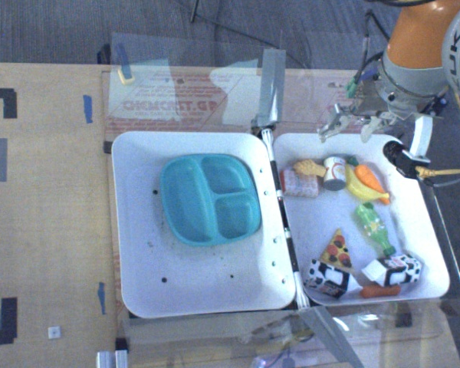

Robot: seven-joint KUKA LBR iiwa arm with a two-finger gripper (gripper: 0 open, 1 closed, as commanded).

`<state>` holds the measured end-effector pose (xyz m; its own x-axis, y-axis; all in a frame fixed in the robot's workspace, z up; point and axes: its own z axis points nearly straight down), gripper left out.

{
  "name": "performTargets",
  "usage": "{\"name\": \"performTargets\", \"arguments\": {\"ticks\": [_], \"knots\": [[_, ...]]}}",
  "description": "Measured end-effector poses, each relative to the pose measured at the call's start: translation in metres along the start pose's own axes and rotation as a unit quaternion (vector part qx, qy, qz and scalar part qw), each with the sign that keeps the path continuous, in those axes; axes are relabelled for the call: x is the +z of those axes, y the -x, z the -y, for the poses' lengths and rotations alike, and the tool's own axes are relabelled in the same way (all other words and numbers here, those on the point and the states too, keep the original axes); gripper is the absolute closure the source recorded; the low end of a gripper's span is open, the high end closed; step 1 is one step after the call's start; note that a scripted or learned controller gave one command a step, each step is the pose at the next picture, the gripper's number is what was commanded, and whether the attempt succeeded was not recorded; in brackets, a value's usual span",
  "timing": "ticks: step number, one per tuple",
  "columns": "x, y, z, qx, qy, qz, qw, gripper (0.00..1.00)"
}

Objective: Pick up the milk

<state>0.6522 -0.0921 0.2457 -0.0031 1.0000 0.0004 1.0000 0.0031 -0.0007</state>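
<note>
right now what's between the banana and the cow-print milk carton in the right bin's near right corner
In the camera view, a green bottle lies between the banana and that milk carton.

Light wooden bench (pixel 46 228); grey carpet floor (pixel 100 14) beyond, cables (pixel 238 29)

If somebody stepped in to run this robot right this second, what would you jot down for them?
Gripper: open, holding nothing, hovering above the far edge of the right bin.
Milk: two cow-patterned cartons in the right bin's near end, one by the pizza slice, one nearer the right rim beside a carrot.
Left bin: holds a teal divided plate.
Done: nothing yet.
Left: descend, grasp, lift.
</note>
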Motion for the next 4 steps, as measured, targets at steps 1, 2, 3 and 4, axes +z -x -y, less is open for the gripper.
{"name": "performTargets", "arguments": {"ticks": [1,2,3,4], "knots": [[0.151,0.021,0.071,-0.036,0.002,0.000,0.9993,0.00],[0.156,0.020,-0.006,0.018,-0.010,0.001,0.9998,0.00],[0.005,0.047,0.043,0.101,0.001,0.001,0.9949,0.00],[-0.031,0.018,0.013,0.173,0.002,0.001,0.9849,0.00]]}}
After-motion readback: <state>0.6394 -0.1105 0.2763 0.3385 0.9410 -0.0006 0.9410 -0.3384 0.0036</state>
